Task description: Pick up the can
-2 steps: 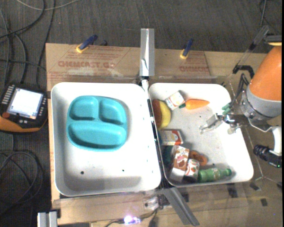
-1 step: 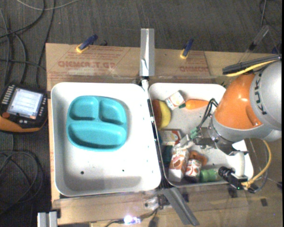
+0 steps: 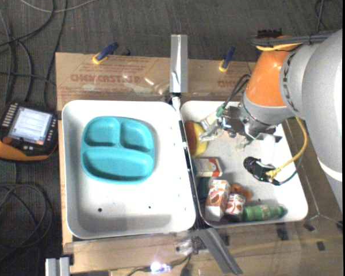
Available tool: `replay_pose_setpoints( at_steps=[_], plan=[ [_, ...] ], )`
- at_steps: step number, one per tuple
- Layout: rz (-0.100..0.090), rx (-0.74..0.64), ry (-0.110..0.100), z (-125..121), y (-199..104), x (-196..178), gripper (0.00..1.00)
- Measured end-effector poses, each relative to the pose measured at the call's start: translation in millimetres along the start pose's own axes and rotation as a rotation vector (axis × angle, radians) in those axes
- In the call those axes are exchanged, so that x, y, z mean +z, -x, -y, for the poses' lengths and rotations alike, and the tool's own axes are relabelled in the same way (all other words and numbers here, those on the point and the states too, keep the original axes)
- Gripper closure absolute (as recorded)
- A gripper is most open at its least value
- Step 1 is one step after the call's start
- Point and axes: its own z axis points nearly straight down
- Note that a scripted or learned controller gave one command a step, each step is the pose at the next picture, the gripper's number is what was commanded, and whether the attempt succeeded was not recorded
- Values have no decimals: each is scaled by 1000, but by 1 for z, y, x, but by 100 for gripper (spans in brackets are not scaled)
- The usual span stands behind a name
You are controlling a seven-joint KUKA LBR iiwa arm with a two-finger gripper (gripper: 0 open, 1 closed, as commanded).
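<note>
1. Camera view looks down at a slant on a bench covered with a sheet of brown cardboard (image 3: 132, 76). Dark carpet (image 3: 161, 10) lies around it, and cables (image 3: 23, 48) trail over the floor.
2. Two clamps, one with a blue handle (image 3: 105, 52) and one yellow and blue (image 3: 226, 57), grip the cardboard's far edge. A metal post (image 3: 179, 62) stands between them, above the seam of the two bins.
3. A teach pendant (image 3: 24, 130) with an orange casing and a lit screen lies on the carpet left of the bench.
4. The left bin (image 3: 126, 211) holds a turquoise divided tray (image 3: 119, 149).
5. The right bin (image 3: 293, 194) holds a yellow item (image 3: 199, 140) against its left wall, a small red and white box (image 3: 209, 167), a carton (image 3: 217, 199) and a green bottle (image 3: 263, 213) lying along the near wall.
6. The can (image 3: 235, 204) has a red and white label and stands near the right bin's near wall. It is just beside the carton, with the green bottle on its other side.
7. The grey arm (image 3: 270, 85) reaches in from the right. The gripper (image 3: 211, 126) hangs over the far left part of the right bin, near the yellow item and well apart from the can. Whether its jaws are open or closed, or have hold of anything, cannot be told.
8. Faded red print runs across the cardboard but cannot be read. The writing on the can, box and carton is too small to make out.
</note>
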Motion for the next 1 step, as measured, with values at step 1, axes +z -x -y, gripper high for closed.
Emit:
replay_pose_setpoints(
  at_steps=[1],
  plan=[
    [-10,158,18,54,48,82,0]
  ],
)
